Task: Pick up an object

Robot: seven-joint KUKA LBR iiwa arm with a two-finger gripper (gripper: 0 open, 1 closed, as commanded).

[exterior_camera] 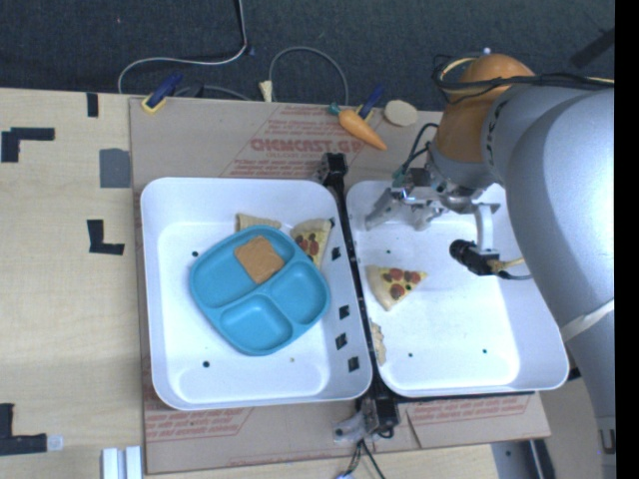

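1. Camera view: two shallow white bins are seen side by side on the worktop [60, 297], the left bin [160, 267] and the right bin [519, 357], both resting on a sheet of brown cardboard [290, 143].
2. One blue divided plate [262, 292] is seen in the left bin, with one brown square toast piece [260, 258] lying in its far compartment.
3. One pizza slice [316, 239] is seen just right of the plate's far edge, and one tan wedge [256, 224] shows just beyond the plate; what the wedge is cannot be told.
4. One further pizza slice [395, 284] lies in the right bin, near its left wall, apart from everything else.
5. The tool [411, 203] is held over the far left part of the right bin, well apart from that slice; whether it is released or clenched cannot be told, and nothing is seen grasped in it.
6. One toy carrot [359, 128] and one pale round piece [400, 113] lie on the cardboard beyond the bins.
7. The grey arm [559, 188] enters from the right.
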